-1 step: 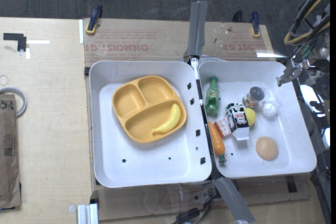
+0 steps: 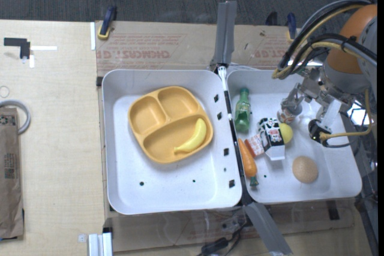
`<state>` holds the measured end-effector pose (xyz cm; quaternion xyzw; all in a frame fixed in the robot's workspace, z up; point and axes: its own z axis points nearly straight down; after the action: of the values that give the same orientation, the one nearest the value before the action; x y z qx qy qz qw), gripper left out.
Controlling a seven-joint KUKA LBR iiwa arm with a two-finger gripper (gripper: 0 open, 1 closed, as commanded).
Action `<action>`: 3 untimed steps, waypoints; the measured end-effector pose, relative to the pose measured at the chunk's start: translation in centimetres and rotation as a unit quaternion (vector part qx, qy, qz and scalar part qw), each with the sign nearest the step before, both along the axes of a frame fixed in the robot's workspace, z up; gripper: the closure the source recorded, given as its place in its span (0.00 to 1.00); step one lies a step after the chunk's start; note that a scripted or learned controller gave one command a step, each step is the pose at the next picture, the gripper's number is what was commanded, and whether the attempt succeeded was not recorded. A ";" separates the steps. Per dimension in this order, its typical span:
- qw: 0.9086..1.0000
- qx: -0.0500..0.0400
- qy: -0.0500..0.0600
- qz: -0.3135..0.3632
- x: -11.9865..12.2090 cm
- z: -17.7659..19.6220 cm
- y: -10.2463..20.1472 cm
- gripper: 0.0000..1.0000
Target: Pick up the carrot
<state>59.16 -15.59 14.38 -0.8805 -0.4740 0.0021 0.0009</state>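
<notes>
Two shallow white bins sit side by side on a bench, seen from above at a slant. The left bin (image 2: 120, 189) holds a yellow divided plate (image 2: 157, 111), and a banana (image 2: 193, 136) lies in the plate's large near section.

The right bin (image 2: 339, 186) holds several small items. The carrot (image 2: 247, 159), orange with a bit of green at its near end, lies lengthwise against the bin's left wall, toward the near side. Just to its right is a small red and white packet (image 2: 257, 144), touching or nearly touching it. A green bottle (image 2: 242, 108) lies farther back along the same wall. Toward the middle are a black and white carton (image 2: 273, 136) and a yellow lemon-like fruit (image 2: 287, 133) pressed against it. A brown egg-shaped object (image 2: 305, 169) rests near the bin's near right corner.

The grey arm with its orange band (image 2: 359, 30) reaches in from the right, trailing yellow and black cables. Its gripper (image 2: 290, 111) hangs over the far middle of the right bin, just above the carton and fruit, well apart from the carrot. Whether the pincer is open or closed cannot be told from here.
</notes>
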 end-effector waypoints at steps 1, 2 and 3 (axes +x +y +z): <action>0.986 -0.001 0.000 -0.166 -2.0 -1.4 -2.4 0.00; 0.955 -0.002 0.000 -0.295 -7.8 9.7 1.2 0.00; 0.939 -0.001 0.001 -0.345 -11.5 2.2 3.5 0.00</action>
<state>47.62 -12.06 16.58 -0.9900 -0.1409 0.0031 0.0007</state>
